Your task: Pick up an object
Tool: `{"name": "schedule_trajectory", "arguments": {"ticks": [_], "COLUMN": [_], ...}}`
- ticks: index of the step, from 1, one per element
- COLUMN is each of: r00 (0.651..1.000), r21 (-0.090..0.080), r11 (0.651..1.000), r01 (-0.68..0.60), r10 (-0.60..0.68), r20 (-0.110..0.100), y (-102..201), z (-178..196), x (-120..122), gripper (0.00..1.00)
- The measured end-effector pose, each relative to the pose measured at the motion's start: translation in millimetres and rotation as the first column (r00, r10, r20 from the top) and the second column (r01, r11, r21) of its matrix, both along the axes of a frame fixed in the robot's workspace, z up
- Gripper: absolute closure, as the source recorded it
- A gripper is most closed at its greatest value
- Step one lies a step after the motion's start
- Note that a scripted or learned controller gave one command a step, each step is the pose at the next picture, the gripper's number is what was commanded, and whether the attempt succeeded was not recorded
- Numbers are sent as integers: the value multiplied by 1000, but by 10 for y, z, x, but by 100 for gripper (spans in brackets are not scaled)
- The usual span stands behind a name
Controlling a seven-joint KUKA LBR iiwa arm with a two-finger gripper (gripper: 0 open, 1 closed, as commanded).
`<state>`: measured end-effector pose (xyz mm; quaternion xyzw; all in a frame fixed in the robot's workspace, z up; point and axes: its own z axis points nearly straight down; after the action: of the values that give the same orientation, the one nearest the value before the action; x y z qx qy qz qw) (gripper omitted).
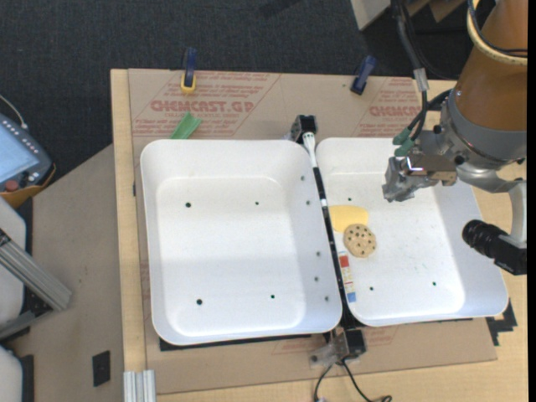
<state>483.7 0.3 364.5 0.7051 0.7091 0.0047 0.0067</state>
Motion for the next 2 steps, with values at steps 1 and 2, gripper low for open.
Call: {"name": "schedule_trajectory", "arguments": {"ticks": [1,2], "r00": [1000,1000], "r21": [-1,4], "r11": [1000,1000], "r01": [-1,-1], "r10": [1,1], "r20": [2,-16], "y": [2,632], "z": [102,-1], "x": [7,-6], "gripper": [100,100]}}
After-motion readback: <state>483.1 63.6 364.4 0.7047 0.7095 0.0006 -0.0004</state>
